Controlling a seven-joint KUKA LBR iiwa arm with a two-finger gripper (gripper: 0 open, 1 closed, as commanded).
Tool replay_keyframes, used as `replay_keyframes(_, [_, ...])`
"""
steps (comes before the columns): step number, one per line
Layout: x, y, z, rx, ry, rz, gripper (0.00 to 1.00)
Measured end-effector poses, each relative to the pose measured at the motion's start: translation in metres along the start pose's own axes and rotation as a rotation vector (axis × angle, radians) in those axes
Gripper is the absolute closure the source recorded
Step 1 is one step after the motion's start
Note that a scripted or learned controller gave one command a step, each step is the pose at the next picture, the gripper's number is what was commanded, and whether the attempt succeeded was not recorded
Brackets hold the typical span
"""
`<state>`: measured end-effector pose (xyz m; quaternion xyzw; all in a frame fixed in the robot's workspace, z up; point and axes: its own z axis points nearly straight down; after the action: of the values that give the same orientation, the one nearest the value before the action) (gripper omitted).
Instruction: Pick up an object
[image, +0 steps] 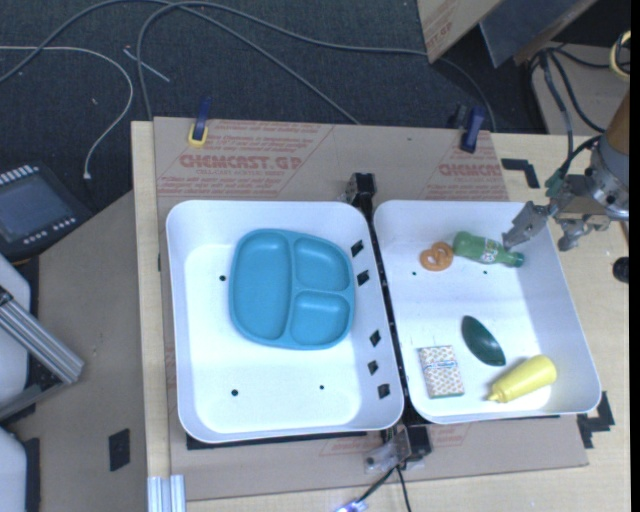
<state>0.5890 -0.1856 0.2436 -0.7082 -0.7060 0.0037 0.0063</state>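
Nearest the camera, at the front of the right bin (575, 330), a yellow squeeze bottle (522, 379) lies on its side next to a small patterned packet (440, 370). My jaws (540, 222) sit at the far right rim of that same bin, and I cannot tell whether they are apart or together; nothing shows between them. Just beside them, toward the left, a green bottle (487, 249) lies flat on the bin floor, its near end close to my tip. Touching its other end is a small orange pretzel-shaped ring (436, 257). Further toward the front, between the green bottle and the yellow one, rests a dark green oval piece (484, 339), apart from both. Across the divider, the left bin (200, 380) holds a blue divided plate (292, 289), well apart from me. Both bins rest on a cardboard sheet (250, 150) covering the tabletop.
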Motion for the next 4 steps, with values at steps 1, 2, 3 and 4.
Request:
replay_keyframes(1, [0.001, 0.002, -0.008, -0.014, -0.003, -0.003, 0.0])
replay_keyframes(2, [-0.001, 0.005, 0.034, -0.009, -0.002, -0.003, 0.0])
replay_keyframes(3, [-0.005, 0.014, 0.089, -0.009, -0.002, -0.003, 0.0])
replay_keyframes(4, [-0.002, 0.005, 0.139, -0.008, -0.001, -0.003, 0.0])
